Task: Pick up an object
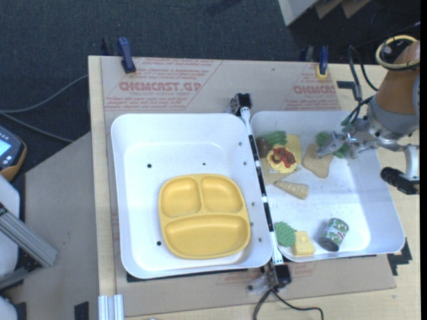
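In left bin (133,152), a yellow divided plate (203,215), flat at the middle. In right bin (373,199), toy food spread about: pizza slice (282,159) by the dividing wall, bread piece (317,162) just right of it, cracker wedge (292,189) below, small can (333,234) near the front, cheese block (303,244) touching a green piece (285,233). At the right bin's back right, gripper (331,147) low over bread piece and a green item; open or closed, cannot tell.

Cut off at the right edge: grey arm with orange band (399,92). Half hidden behind the metal gripper (331,147): small green toy (325,139), shape unclear. Finger state too small to tell.
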Available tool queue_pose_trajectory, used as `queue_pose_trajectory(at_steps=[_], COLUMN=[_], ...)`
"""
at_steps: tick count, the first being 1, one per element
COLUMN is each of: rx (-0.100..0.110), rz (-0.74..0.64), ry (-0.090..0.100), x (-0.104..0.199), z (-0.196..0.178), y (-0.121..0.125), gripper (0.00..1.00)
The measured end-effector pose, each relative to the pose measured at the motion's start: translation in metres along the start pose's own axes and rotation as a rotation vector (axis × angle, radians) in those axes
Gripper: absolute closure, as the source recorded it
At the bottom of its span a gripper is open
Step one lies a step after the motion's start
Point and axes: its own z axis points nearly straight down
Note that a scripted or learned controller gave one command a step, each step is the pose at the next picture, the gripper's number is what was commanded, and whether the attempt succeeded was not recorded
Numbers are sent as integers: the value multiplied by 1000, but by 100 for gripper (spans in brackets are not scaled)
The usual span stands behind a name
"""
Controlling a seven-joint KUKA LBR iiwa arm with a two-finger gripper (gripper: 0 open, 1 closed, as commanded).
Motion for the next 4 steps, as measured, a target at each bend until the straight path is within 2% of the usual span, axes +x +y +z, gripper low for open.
queue_pose_trajectory(at_steps=[1,2,3,4], rx=[11,4,2,-12], rz=[-3,-4,-7,-8], ry=[2,0,-5,-5], x=[11,11,81,146], z=[9,-2,9,-98], y=[42,42,42,22], gripper=[0,100,100,100])
